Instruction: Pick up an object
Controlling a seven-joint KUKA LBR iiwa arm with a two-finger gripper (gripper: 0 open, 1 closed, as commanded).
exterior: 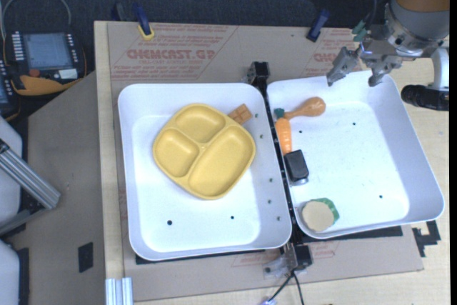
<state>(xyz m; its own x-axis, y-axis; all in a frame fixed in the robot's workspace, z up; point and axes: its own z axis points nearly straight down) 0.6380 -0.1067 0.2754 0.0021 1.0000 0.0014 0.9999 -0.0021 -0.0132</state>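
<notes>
My gripper (355, 74) hangs over the far rim of the right bin (385, 161), fingers spread open with nothing between them. In that bin a tan wooden pear-shaped piece (307, 108) lies near the far left corner, below and left of the gripper. An orange carrot (283, 133) with a green top lies along the left wall. A black block (296, 166) sits just in front of it. A round beige disc with a green edge (318, 215) rests in the near left corner.
The left bin (143, 211) holds a yellow divided plate (205, 150) with a small brown block (240, 113) at its far edge. A black clamp (258, 72) sits between the bins at the back. A pendant (43, 53) lies off the bench at left.
</notes>
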